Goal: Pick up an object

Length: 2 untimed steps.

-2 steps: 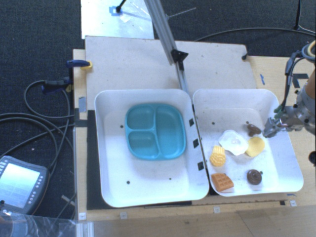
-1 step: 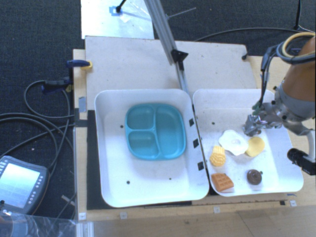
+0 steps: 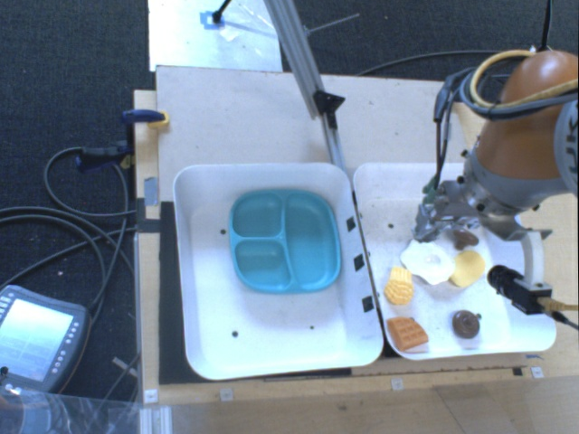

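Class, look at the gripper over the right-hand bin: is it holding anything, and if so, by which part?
It cannot be told. The gripper sits low in the right bin, just above the fried egg, with no object visibly between its fingers.

divided plate (image 3: 285,240) in left bin (image 3: 204,333), food pieces (image 3: 408,333) in right bin (image 3: 534,334)

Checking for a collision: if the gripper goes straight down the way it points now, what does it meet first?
Probably the white fried-egg toy, which lies just below the gripper in the right bin. Depth is hard to judge; it might land on bare bin floor beside it.
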Available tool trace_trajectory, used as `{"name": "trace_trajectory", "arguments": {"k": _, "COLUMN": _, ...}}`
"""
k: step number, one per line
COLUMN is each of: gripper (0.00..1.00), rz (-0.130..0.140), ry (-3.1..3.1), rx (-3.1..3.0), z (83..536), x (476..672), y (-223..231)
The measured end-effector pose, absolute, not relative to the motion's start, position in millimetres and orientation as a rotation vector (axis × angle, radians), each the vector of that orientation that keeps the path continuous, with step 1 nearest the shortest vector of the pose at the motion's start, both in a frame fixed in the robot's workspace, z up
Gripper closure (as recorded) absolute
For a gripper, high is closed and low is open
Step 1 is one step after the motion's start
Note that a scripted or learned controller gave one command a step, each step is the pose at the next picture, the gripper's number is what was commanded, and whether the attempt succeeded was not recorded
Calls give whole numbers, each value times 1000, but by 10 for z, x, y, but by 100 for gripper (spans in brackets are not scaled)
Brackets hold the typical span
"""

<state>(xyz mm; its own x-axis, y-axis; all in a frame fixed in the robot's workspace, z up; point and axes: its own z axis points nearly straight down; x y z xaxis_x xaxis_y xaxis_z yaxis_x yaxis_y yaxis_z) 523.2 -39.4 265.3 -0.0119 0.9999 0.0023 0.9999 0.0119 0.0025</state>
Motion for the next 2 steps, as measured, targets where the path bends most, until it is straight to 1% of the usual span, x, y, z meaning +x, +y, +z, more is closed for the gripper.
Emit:
{"name": "trace_trajectory", "arguments": {"k": 1, "gripper": 100, "rz": 4, "ry": 2233, "rx": 2209, "z": 2624, "x": 5299, "y": 63}}
{"name": "trace_trajectory", "arguments": {"k": 2, "gripper": 100, "rz": 0, "ry": 2234, "rx": 2212, "z": 2391, "x": 5377, "y": 517}}
